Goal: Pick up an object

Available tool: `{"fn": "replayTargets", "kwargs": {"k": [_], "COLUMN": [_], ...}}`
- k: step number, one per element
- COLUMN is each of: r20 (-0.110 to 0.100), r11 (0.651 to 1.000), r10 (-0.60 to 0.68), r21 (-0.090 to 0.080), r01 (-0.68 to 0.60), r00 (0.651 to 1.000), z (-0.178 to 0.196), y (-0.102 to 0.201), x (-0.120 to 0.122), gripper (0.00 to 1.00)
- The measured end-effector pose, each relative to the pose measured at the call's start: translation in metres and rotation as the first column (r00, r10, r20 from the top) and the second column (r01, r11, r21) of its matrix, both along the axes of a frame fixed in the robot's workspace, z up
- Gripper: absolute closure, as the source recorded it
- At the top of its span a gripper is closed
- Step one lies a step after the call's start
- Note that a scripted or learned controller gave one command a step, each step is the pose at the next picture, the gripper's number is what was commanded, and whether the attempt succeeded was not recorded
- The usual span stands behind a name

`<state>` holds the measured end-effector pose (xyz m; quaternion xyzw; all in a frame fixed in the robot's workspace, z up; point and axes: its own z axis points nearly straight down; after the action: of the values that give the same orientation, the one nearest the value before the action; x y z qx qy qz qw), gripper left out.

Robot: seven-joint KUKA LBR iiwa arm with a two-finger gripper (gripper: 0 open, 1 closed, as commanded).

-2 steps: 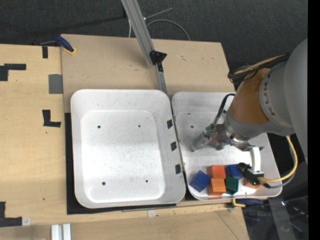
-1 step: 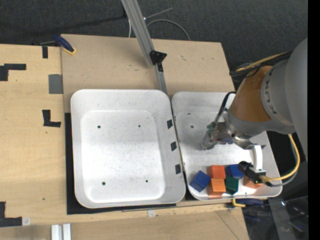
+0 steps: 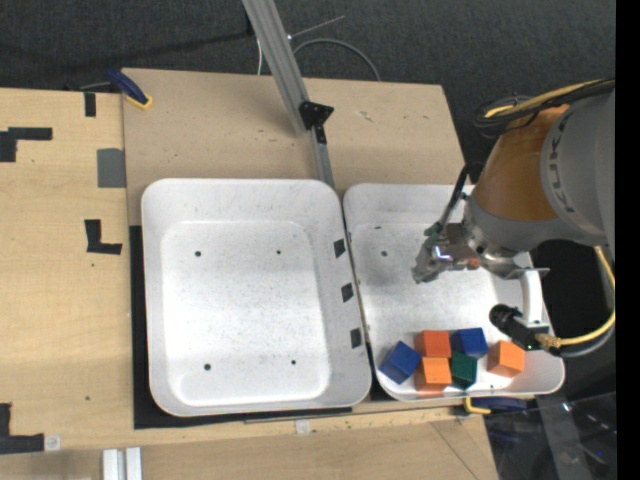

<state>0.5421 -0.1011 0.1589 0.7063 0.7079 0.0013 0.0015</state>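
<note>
Several small blocks lie along the near edge of the right bin (image 3: 400, 213): a blue block (image 3: 400, 361), an orange block (image 3: 434, 343), another blue one (image 3: 469, 342), a second orange one (image 3: 435, 371), a green one (image 3: 463, 370) and an orange one (image 3: 507, 358) at the far right. My gripper (image 3: 433, 265) hangs over the middle of the right bin, well behind the blocks and apart from them. Nothing shows between its fingers.
The left bin (image 3: 245, 293) sits beside the right one on the wooden bench. A slanted metal pole (image 3: 285, 63) crosses the bench behind the bins. The grey and orange arm (image 3: 530, 188) covers the right bin's right side, with a black cable (image 3: 600, 318) trailing near it.
</note>
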Motion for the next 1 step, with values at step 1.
{"fn": "replayTargets", "kwargs": {"k": [1], "r20": [0.002], "r11": [1.000], "r10": [-0.001], "r21": [-0.001], "r01": [0.001], "r00": [1.000], "z": [0.0629], "y": [-0.0028], "x": [0.0006], "gripper": [1.00]}}
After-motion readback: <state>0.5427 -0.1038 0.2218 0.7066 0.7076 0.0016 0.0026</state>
